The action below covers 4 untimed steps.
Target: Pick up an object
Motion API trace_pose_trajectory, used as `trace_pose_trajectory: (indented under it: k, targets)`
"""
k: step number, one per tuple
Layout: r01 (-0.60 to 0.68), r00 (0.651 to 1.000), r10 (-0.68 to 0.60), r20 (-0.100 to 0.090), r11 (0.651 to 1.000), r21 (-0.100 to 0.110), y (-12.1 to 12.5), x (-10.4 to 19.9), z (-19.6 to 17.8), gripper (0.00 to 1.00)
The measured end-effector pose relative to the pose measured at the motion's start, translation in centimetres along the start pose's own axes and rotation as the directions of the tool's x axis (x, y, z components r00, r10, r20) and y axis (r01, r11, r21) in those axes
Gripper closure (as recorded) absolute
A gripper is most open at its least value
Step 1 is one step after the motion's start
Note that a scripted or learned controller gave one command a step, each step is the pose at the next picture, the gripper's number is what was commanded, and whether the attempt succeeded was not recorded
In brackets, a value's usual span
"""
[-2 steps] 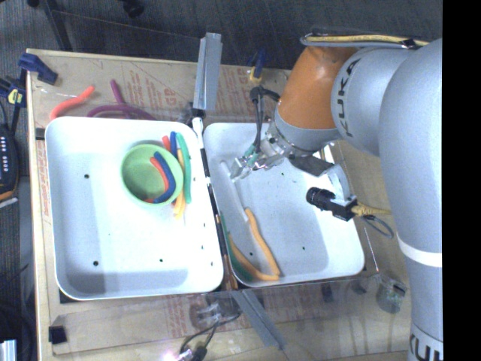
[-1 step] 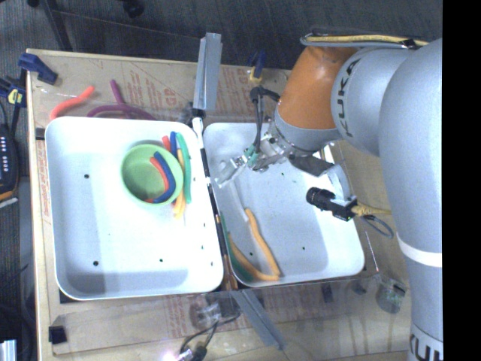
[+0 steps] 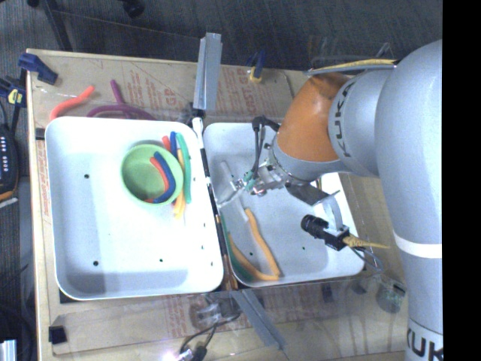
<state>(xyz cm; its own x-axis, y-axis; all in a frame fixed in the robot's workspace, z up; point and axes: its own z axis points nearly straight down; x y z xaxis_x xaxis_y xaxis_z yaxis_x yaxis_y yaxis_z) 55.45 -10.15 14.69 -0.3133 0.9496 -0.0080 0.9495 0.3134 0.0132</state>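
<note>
My gripper (image 3: 239,182) hangs low in the right bin (image 3: 301,273), close to its left wall, with the grey arm and its orange band (image 3: 316,126) reaching in from the right. Just below the gripper a curved orange strip (image 3: 260,245) lies on the bin floor. A green strip (image 3: 237,256) lies beside it along the left wall. I see nothing held in the gripper. In the left bin (image 3: 98,239) a green bowl (image 3: 150,175) holds a red strip (image 3: 161,164), with blue (image 3: 180,150) and yellow (image 3: 183,194) strips on its right rim.
On the bench behind the left bin lie an orange strip (image 3: 71,102) and a purple tube (image 3: 120,111). A metal bar (image 3: 207,70) stands up at the back between the bins. Blue clamps (image 3: 36,66) grip the bench's back edge.
</note>
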Motion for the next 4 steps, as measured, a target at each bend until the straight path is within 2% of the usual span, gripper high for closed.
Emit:
trace_pose_trajectory:
  k: [1, 2, 3, 4]
  targets:
    - [0.002, 1.0, -0.002, 0.0, 1.0, 0.011, -2.0, -0.3, 2.1, 0.0]
    - [-0.029, 1.0, 0.029, 0.002, 1.0, -0.004, -7.0, -1.0, 4.8, 0.0]
    - [-0.023, 1.0, 0.023, 0.001, 1.0, -0.002, -7.0, -1.0, 3.9, 1.0]
    - [-0.023, 1.0, 0.023, 0.001, 1.0, -0.001, -7.0, -1.0, 3.9, 0.0]
